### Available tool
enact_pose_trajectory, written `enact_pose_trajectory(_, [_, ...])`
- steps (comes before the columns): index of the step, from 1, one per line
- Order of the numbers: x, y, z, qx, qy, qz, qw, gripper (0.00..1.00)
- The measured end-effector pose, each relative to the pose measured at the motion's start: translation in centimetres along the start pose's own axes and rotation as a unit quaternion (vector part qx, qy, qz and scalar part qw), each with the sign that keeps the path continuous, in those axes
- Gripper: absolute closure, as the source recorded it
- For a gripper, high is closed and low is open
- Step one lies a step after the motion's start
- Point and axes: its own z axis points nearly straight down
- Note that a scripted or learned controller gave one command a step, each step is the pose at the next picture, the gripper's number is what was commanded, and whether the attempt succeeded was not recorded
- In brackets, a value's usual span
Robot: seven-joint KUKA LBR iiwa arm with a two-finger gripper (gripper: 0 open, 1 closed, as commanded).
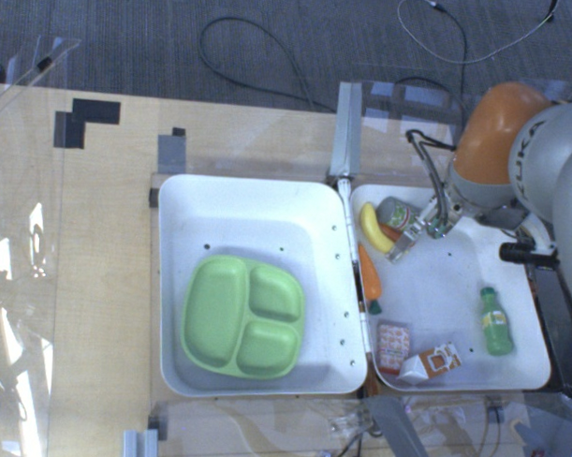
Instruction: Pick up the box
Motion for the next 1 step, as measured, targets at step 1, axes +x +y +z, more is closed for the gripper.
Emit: enact_pose_trajectory(1, [-0.1,0.46,-1.24,-0.006,-0.007,-0.003,1.0,1.0])
